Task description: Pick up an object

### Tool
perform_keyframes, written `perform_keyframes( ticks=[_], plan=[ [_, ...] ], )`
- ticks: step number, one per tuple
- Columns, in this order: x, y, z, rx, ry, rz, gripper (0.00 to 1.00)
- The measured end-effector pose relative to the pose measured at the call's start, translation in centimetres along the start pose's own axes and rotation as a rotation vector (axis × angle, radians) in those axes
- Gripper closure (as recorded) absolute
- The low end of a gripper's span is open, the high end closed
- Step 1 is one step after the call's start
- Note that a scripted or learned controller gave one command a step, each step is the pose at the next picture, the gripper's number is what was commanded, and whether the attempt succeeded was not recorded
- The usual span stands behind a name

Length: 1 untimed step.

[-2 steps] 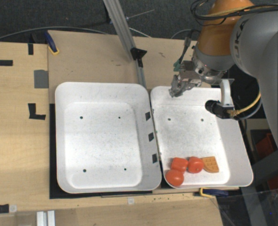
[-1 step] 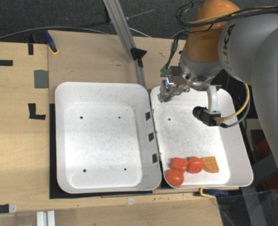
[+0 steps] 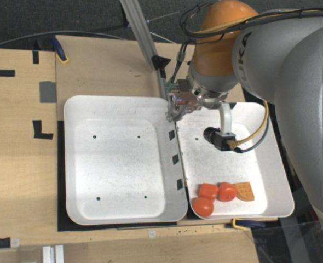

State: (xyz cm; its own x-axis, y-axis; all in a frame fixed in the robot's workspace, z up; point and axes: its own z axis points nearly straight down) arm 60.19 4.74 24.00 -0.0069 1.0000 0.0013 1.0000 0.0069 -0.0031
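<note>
Two white bins sit side by side on a wooden bench, and the red pieces (image 3: pixel 209 197) with an orange cracker (image 3: pixel 244 191) crowd the right bin's (image 3: pixel 260 119) near edge. The gripper (image 3: pixel 176 107) hangs over that bin's far-left corner, well apart from them; whether it is clenched or released I cannot tell. It should probably cross to them and come straight down, minding the bin wall beside them.

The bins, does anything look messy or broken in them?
Nothing looks broken or spilled. Three red pieces and a tan cracker-like piece sit bunched in the right bin's near corner.
</note>
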Motion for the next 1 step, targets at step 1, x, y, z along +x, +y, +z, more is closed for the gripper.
perform_keyframes(
  ticks=[1],
  plan=[
    [5.1, -2.08, -0.45, 0.001, 0.0, -0.001, 1.0]
  ],
)
